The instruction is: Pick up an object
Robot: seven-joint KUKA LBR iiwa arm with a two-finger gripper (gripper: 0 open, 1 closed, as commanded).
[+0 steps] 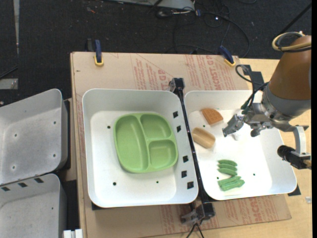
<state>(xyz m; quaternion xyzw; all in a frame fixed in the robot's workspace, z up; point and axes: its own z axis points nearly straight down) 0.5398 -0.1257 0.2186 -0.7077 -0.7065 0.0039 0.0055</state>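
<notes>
Gripper (233, 129) hovers low in the right bin (282, 182)
Fingers spread, nothing pinched, poised beside the bread roll (203, 137) for a grab

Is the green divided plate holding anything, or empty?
Empty. The green divided plate lies flat in the left bin, and all three of its compartments show bare green.

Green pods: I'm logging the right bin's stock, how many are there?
3, stacked toward the right bin's near edge: top, middle, bottom.
</notes>
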